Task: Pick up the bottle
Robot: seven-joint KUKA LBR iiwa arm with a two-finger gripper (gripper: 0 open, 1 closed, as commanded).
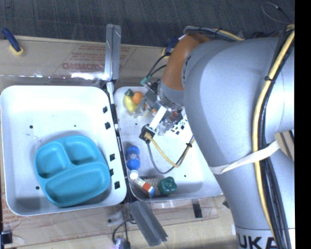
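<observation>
A small bottle (143, 184) with a white cap and a red and blue body lies on its side near the front edge of the right bin (197, 178). My gripper (154, 117) hangs over the back half of that bin, well behind the bottle and apart from it. A yellow cable loops down from it. Nothing of the bottle is at the gripper.
A blue rounded object (132, 157) sits by the right bin's left wall, just behind the bottle. A dark green object (168, 185) lies right of the bottle. Yellow and orange fruit (132, 100) sit in the back left corner. A teal divided plate (72, 170) rests in the left bin (20, 113).
</observation>
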